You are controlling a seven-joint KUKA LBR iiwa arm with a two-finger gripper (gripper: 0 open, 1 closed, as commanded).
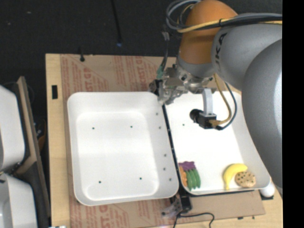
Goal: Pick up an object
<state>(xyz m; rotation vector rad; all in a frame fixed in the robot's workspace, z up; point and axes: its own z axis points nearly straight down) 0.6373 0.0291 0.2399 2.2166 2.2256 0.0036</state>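
Gripper: hangs under the orange wrist band at the far end of the seam between the two bins; whether it is open or closed cannot be told from this slanted view, and nothing can be seen in its grasp.
Arm: the grey body sweeps in from the gripper's right and fills that upper corner, with cables looping over the orange band just above the gripper.
Bench: a board printed with red lettering spreads under and to the left of the gripper, carrying both bins.
Left bin: white and shallow, it lies to the gripper's left and nearer the camera, its far right corner just below the gripper.
Right bin: white, directly under and to the right of the gripper, running toward the camera along the seam.
Black part: a dark piece with a tan cable hangs just right of the gripper, above the right bin's floor.
Yellow banana-like toy: well away from the gripper, in the right bin's near right corner.
Round speckled cookie-like toy: touching the yellow toy, on its near right side.
Green, purple and orange toy: far from the gripper, by the near end of the seam.
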